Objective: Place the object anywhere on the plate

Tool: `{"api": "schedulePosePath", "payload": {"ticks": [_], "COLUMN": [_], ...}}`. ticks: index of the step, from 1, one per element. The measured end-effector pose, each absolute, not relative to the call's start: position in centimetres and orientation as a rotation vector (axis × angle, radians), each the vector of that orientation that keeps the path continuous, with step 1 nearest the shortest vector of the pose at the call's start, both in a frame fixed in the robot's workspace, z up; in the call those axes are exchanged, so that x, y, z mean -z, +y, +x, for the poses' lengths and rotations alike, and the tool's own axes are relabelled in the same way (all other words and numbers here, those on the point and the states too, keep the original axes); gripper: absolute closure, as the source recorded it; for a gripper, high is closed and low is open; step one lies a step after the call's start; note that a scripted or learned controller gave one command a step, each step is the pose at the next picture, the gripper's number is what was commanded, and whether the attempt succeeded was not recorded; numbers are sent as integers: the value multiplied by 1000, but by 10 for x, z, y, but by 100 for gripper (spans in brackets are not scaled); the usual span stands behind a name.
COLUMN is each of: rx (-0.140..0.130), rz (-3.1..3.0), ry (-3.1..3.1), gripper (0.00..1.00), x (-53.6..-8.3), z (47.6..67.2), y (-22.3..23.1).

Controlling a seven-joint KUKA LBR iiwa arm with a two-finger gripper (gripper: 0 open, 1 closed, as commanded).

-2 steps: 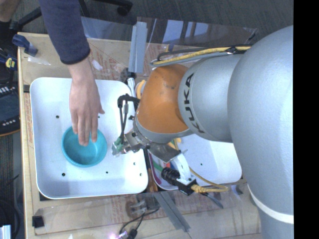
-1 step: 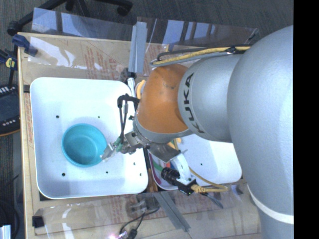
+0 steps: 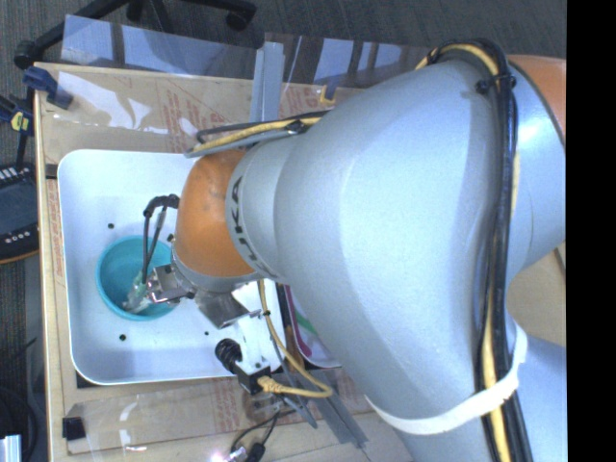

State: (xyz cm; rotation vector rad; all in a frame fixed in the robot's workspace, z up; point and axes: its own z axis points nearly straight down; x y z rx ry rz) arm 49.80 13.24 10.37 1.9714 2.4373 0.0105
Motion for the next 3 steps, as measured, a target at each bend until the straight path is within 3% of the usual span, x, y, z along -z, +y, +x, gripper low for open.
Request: {"api": "schedulePosePath", "payload": {"ticks": [2,3], "rx": [17,5], "rz": [2086,2449], "ry": [2305,1974], "gripper": [0,0], "x": [-98,-153], "z": [486,475], "y": [182,206]}}
